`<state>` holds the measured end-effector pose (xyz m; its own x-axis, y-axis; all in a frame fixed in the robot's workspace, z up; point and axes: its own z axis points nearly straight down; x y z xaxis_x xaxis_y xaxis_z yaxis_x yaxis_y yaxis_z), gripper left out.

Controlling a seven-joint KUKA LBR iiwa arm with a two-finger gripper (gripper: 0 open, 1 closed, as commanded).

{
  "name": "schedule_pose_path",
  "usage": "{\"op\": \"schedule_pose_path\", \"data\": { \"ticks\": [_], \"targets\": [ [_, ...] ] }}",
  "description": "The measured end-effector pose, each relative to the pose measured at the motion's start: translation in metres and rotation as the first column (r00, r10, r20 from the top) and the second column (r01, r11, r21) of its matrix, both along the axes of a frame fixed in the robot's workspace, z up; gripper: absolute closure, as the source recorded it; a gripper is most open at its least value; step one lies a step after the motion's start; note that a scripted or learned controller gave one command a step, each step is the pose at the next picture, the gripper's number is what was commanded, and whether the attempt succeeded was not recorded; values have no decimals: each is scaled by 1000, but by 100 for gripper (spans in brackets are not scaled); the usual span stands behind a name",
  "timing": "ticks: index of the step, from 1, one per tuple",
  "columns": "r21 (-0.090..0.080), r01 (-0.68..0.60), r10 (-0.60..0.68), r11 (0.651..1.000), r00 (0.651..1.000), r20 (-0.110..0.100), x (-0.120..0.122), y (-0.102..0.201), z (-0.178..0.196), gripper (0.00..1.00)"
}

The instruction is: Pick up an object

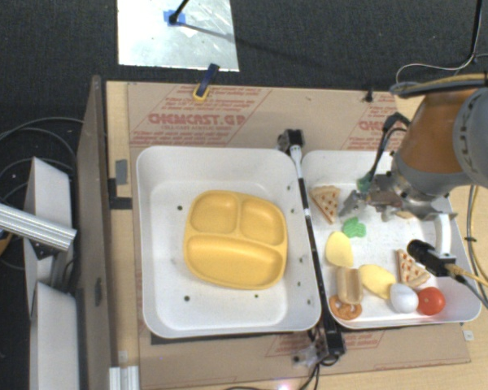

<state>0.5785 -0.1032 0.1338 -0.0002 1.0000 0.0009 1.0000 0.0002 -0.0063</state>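
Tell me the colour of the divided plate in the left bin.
Yellow divided plate, clearest in the camera view.

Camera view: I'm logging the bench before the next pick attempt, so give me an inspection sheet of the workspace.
Surface: cardboard sheet under two white bins.
Job's things: right bin holds toy food: pizza slice, green piece, yellow pieces, red tomato, white egg.
Clutter: yellow divided tray in left bin.
Grippers: gripper low over right bin's far side, above the green piece; nothing seen held.
Cables: black cables at left; cable above arm.
Surroundings: dark carpet, shiny sheet.
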Motion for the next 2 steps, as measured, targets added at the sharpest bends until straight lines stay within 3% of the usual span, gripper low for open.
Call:
{"op": "schedule_pose_path", "data": {
  "ticks": [1,2],
  "targets": [
    [-1,0,0,1000,1000,6,7,-11,-52,0],
    [0,-3,3,1000,1000,4,-18,13,-50,0]
  ]
}}
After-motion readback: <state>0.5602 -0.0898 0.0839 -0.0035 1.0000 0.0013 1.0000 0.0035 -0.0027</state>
